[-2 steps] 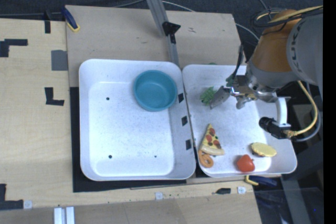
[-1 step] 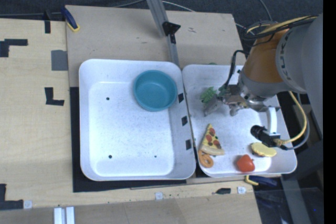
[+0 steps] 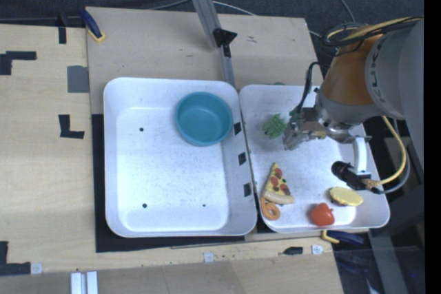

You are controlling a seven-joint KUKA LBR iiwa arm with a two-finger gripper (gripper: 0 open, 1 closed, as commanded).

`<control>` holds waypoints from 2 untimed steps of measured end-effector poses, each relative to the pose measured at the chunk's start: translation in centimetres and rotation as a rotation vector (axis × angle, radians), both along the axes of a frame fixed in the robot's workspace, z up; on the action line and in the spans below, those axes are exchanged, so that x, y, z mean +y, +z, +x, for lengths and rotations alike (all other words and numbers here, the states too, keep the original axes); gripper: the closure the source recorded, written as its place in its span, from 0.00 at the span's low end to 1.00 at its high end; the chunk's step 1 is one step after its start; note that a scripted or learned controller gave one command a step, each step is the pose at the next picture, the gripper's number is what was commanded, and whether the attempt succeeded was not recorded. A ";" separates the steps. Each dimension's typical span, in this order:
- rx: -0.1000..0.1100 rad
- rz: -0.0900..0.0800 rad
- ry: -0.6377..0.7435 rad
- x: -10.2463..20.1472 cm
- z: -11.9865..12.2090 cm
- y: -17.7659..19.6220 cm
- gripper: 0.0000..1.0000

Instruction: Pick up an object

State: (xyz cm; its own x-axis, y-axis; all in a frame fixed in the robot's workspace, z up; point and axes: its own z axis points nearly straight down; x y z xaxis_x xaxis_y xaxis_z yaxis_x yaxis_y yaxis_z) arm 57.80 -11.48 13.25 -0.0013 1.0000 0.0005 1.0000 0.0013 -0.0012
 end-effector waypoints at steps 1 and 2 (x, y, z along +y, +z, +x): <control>-0.005 -0.001 -0.001 0.0 0.0 6.2 1.00; -0.004 -0.001 -0.001 0.0 0.1 10.2 1.00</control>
